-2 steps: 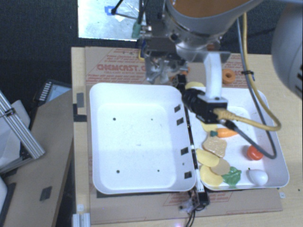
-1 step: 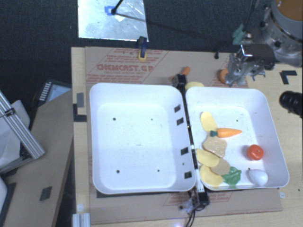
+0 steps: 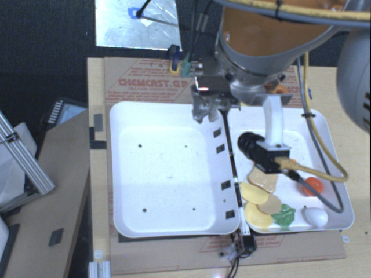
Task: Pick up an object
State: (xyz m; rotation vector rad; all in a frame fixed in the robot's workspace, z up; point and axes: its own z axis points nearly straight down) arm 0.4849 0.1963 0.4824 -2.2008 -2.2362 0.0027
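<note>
High slanted view over bins [image 3: 162, 112]

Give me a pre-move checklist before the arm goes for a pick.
1. Objects available in the right bin: ok; yellow pieces, green piece, white egg shape and orange-red ball lie at its near end.
2. Gripper over a target: not ok; it sits near the bins' far edge, by the divider.
3. Finger state: cannot tell.
4. Object already held: cannot tell.
5. Cable clear of targets: not ok; it loops beside the ball.
</note>
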